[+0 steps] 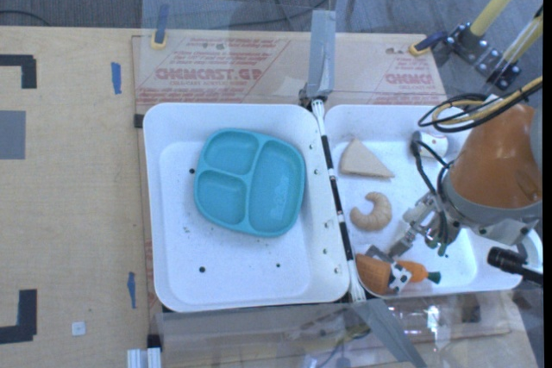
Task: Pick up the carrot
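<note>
My gripper hovers just above the carrot; whether it's spread, I cannot tell. I should descend squarely over its middle.

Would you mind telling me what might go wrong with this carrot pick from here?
The carrot lies hard against the right bin's near rim, beside a black-and-white toy and an orange piece, so the gripper just above may catch the rim or a neighbour instead. The croissant sits close enough to get nudged.
</note>
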Available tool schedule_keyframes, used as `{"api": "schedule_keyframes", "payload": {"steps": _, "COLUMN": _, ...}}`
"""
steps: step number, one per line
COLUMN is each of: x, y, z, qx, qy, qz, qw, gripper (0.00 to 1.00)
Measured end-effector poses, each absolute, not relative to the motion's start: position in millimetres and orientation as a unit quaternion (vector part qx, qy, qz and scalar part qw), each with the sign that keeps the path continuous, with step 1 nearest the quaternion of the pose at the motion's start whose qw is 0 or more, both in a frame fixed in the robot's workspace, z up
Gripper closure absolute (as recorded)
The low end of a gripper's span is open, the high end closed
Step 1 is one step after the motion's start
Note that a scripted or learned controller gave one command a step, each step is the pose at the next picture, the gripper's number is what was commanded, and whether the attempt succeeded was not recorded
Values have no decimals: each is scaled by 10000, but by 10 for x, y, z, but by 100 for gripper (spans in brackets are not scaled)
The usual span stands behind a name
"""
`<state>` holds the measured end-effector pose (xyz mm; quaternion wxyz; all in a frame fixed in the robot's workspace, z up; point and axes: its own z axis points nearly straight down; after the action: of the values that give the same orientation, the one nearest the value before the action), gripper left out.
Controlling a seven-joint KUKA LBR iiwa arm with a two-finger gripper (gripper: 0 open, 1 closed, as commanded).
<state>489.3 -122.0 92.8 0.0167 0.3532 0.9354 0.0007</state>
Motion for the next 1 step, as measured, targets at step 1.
{"api": "schedule_keyframes", "payload": {"steps": 1, "x": 4946, "y": -1118, "z": 949, "qx": 2222, "qy": 9747, "qz": -19, "qw": 257, "gripper": 0}}
